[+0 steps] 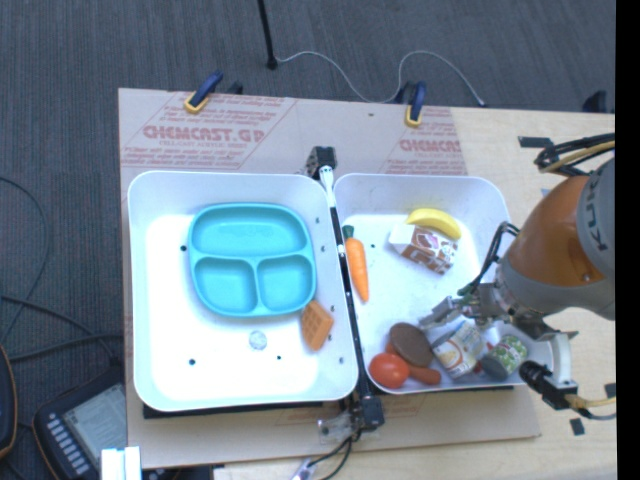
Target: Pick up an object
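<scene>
My gripper (462, 315) hangs low over the front right corner of the right bin (420, 181), under the orange wrist band. Right beneath it lies a heap: a brown round piece (408, 343), a pale printed packet (460, 352) and a green-labelled item (511, 352). A red tomato (389, 370) and a red sausage (426, 376) lie at the bin's front edge. Farther back are a banana (434, 220), a small brown-and-white carton (422, 249) and a carrot (357, 269) along the left wall. I see nothing lifted off the bin floor.
The left bin (140, 268) holds a blue divided plate (250, 258), an orange waffle-like piece (317, 324) and a small clear disc (258, 340). Two clamps (204, 91) sit at the board's back edge. The arm covers the right bin's right wall.
</scene>
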`<state>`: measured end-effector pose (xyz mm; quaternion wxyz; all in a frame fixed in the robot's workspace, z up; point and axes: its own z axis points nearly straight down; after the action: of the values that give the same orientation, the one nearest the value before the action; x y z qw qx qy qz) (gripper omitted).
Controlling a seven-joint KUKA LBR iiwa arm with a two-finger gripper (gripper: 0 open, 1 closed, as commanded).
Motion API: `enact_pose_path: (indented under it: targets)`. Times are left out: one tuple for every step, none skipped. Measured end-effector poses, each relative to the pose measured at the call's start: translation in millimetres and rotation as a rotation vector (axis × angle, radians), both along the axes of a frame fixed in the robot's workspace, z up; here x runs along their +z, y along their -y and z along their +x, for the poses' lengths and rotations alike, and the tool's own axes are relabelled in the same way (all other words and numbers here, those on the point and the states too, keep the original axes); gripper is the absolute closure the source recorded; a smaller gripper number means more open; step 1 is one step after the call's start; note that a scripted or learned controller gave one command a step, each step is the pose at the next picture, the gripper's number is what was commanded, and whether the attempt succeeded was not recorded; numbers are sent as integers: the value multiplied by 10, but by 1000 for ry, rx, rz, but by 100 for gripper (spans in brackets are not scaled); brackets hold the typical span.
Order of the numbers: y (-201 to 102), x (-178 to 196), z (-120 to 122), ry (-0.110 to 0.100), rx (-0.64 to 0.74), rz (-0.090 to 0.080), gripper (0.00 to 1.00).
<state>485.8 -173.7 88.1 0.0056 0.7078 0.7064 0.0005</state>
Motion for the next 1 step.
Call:
enact_pose_path:
  targets:
    - [-2,111,16,3,0,0,100]
